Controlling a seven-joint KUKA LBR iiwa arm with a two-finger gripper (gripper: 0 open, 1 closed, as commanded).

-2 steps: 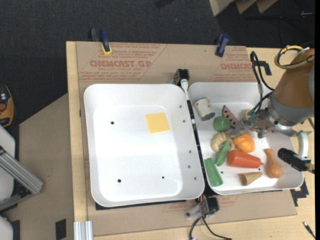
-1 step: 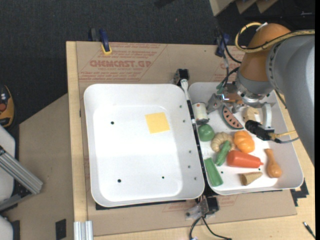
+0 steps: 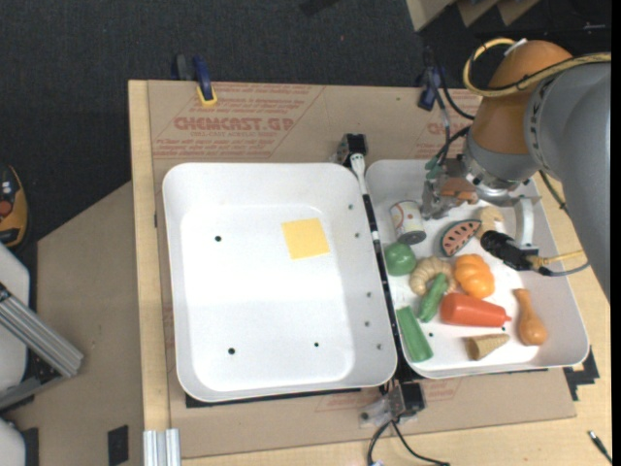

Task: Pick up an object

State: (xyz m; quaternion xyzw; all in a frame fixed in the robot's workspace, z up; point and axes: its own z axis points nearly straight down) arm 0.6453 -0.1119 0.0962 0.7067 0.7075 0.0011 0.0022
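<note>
My gripper (image 3: 439, 199) is low over the back of the right bin (image 3: 568, 343), beside a small silver can (image 3: 408, 219) and just behind a watermelon slice (image 3: 459, 236). I see nothing held in it. In front of it lie a green pepper (image 3: 399, 257), a beige knobbly piece (image 3: 424, 276), an orange round fruit (image 3: 474, 275), a red pepper (image 3: 473, 311), a green bean pod (image 3: 433, 298), a green cucumber (image 3: 412, 336), a tan wedge (image 3: 485, 346) and an orange-brown gourd (image 3: 530, 321). A yellow square slice (image 3: 307, 238) lies alone in the left bin (image 3: 194, 338).
The two bins meet along a black hinge strip (image 3: 374, 250). They rest on a brown board (image 3: 243, 115) held by blue clamps (image 3: 202, 76) at its back edge. The grey arm (image 3: 572, 115) comes in from the right over the right bin's far corner.
</note>
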